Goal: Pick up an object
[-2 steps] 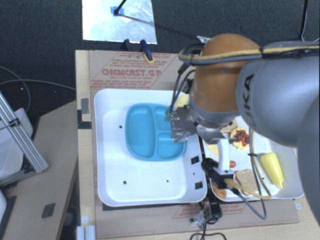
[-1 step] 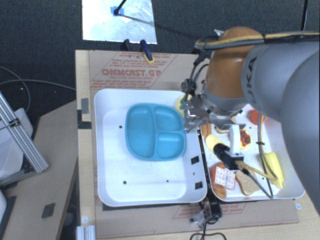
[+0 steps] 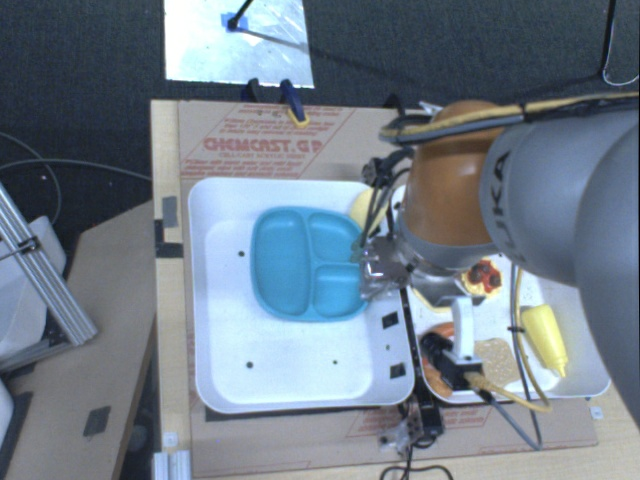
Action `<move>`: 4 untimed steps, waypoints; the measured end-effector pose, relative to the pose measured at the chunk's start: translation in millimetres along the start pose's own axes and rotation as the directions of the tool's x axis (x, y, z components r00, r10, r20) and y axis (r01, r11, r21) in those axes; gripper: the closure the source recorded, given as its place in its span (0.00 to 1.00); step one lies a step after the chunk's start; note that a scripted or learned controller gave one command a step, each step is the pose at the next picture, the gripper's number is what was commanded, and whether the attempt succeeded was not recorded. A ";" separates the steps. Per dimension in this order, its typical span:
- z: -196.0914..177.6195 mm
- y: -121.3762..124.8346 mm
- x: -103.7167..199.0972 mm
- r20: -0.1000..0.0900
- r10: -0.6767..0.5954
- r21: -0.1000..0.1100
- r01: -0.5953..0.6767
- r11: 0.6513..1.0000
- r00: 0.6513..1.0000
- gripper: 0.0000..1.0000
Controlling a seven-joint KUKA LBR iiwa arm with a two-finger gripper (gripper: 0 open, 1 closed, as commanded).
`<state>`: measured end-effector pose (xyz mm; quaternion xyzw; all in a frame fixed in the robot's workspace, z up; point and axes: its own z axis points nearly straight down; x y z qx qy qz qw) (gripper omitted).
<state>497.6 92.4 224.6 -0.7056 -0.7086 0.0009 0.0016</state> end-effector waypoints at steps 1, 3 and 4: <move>142.9 74.3 18.3 0.005 0.002 -0.009 -0.002 1.000 1.000 1.00; 40.5 67.0 18.4 0.000 -0.002 0.001 0.002 1.000 1.000 1.00; -162.7 1.2 52.3 -0.007 -0.006 -0.019 0.006 1.000 1.000 1.00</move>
